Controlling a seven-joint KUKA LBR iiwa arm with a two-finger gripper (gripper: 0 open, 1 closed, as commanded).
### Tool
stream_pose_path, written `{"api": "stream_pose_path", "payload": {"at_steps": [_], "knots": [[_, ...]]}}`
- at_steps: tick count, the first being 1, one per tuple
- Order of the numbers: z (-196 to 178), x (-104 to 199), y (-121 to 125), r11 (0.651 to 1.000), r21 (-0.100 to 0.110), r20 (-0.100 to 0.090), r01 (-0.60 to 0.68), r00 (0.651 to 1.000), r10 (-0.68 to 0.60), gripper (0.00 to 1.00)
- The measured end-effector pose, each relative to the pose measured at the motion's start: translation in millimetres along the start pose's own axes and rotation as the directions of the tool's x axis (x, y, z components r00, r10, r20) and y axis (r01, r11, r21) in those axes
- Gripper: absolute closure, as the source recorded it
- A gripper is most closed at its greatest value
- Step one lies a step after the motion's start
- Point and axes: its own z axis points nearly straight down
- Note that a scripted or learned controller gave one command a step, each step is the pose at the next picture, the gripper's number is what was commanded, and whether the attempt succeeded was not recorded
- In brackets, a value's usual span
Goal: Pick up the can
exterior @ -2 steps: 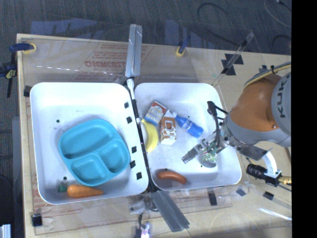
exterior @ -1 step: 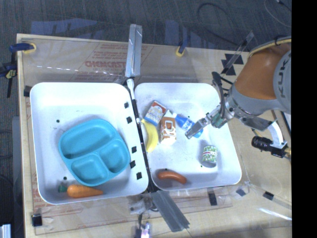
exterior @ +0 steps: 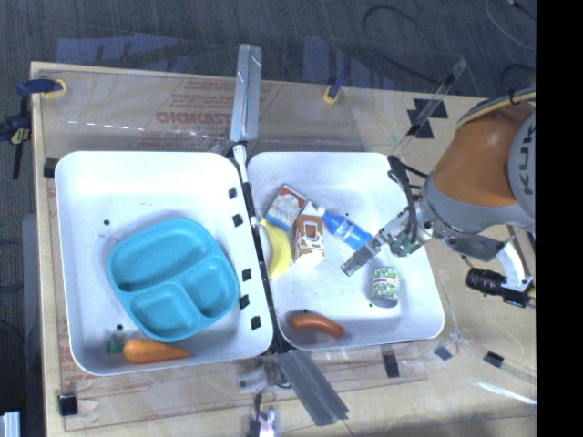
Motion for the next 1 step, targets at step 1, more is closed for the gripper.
{"api": "stream_pose_path", "payload": {"at_steps": [1], "knots": [[110.3, 11.2, -18.6, 0.995, -0.001, 0.001, 0.095, 0.995, -0.095, 0.0]]}}
